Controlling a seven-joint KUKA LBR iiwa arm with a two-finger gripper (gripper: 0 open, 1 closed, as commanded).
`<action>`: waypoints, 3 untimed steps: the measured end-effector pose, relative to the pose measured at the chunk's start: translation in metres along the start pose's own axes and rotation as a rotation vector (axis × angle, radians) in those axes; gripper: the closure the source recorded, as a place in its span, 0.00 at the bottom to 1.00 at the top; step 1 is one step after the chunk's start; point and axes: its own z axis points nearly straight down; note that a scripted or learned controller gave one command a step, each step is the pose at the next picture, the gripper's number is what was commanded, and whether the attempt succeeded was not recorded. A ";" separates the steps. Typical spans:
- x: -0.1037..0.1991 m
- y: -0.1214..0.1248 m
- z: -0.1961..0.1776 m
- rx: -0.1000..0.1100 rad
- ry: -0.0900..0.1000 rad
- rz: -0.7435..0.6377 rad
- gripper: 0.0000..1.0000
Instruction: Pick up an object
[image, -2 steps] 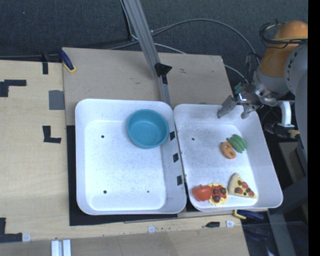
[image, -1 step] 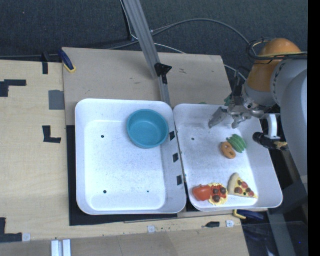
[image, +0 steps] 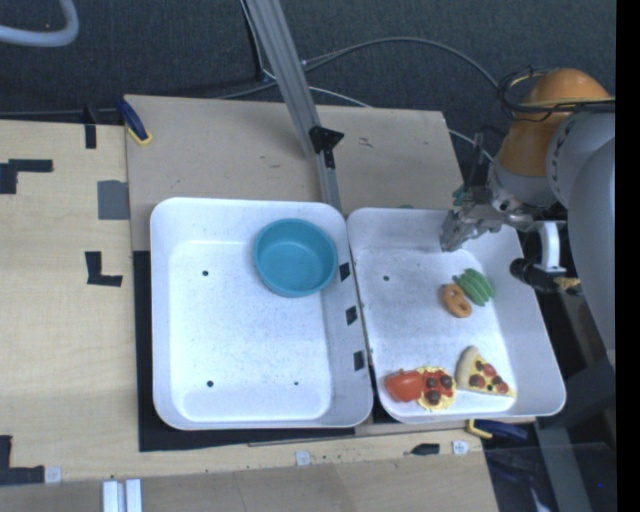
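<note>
My gripper (image: 455, 236) hangs over the back of the right bin (image: 400, 300), its dark fingers pointing down and left. Nothing shows between them. In front of it, toward the bin's right side, lie a green toy vegetable (image: 474, 285) and a small orange-brown piece (image: 456, 300) touching it. Along the bin's front edge lie a red toy (image: 404, 384), a round pizza-like piece (image: 435, 388) and a pizza slice (image: 484, 374). A blue bowl (image: 294, 256) stands upright at the back right of the left bin (image: 230, 340).
A slanted metal pole (image: 300, 100) runs from the top down to the seam between the bins. Cables lie on the dark floor behind the bench. The arm's grey body and orange band (image: 540, 120) occupy the right side.
</note>
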 end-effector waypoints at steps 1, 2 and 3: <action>-0.007 -0.001 -0.059 -0.005 0.000 0.001 1.00; -0.006 0.006 -0.104 -0.004 0.000 0.001 1.00; -0.006 0.007 -0.157 -0.005 0.000 0.001 1.00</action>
